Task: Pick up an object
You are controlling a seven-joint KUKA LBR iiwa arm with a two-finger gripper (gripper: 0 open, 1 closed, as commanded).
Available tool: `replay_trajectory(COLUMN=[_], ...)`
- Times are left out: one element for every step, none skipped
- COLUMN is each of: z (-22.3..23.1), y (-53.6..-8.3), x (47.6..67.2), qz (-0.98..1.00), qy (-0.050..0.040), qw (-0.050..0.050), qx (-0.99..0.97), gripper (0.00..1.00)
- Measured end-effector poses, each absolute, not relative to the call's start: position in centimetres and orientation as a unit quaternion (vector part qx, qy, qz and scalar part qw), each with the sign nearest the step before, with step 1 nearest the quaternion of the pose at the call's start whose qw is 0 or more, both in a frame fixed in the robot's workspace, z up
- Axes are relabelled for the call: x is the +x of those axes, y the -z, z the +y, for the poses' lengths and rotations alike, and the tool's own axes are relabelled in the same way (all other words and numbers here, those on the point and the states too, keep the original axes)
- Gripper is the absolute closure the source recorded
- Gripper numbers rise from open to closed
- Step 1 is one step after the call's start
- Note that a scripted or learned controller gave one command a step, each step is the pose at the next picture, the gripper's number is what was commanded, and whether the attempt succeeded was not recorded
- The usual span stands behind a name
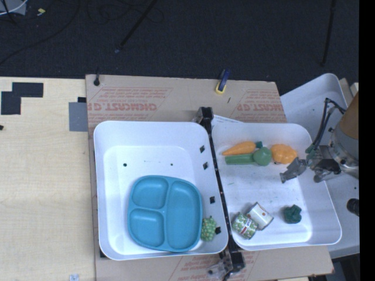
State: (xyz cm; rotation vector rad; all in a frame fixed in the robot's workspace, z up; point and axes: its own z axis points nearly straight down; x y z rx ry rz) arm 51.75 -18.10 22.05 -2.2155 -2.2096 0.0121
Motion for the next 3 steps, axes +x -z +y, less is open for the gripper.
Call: replay_trajectory(z=[-18.1, -17.2, -16.7], y=[-22.7, -18.0, -13.2], x=[52.0, 51.8, 50.9], qz=[-0.707, -0.708, -0.707], qy=[-0.0004, -0.0015, -0.0015], qw=[0.0, 0.003, 0.004], qx=[-0.707, -0.707, -0.707], gripper=[0.0, 0.0, 0.0])
